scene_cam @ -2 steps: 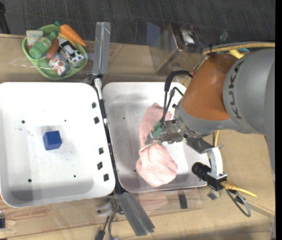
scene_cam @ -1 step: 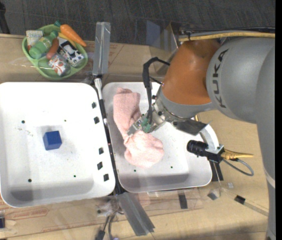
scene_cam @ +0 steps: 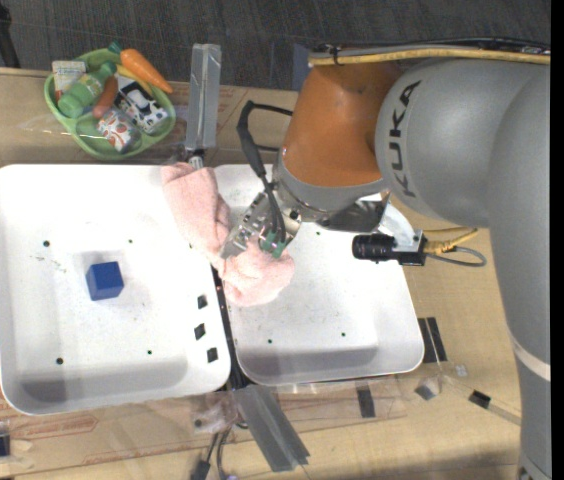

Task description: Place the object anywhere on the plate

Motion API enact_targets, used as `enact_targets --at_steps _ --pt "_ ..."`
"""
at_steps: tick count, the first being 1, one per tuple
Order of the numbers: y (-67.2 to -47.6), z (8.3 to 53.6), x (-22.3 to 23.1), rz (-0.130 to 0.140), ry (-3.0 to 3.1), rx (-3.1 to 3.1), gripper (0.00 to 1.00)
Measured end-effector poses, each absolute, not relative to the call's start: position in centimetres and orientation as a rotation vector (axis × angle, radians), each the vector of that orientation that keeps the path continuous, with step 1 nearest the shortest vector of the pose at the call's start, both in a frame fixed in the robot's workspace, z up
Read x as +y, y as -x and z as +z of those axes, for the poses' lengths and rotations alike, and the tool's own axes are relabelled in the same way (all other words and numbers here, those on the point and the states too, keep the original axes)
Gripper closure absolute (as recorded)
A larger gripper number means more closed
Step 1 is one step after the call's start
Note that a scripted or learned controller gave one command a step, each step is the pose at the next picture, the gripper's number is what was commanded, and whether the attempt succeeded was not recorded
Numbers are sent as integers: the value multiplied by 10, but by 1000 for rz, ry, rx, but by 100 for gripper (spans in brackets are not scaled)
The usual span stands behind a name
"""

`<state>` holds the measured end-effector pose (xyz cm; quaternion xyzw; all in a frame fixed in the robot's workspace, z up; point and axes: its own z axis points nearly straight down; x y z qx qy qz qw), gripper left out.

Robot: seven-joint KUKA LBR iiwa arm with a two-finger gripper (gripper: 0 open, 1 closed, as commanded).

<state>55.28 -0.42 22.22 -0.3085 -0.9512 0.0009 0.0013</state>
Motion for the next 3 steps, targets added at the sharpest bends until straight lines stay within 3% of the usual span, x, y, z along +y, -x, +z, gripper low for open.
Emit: enact_targets --at_steps 2,3 --pt "-600 226 77 1 -4 -3141 100" --pt "-600 226 77 1 -3 -3142 0"
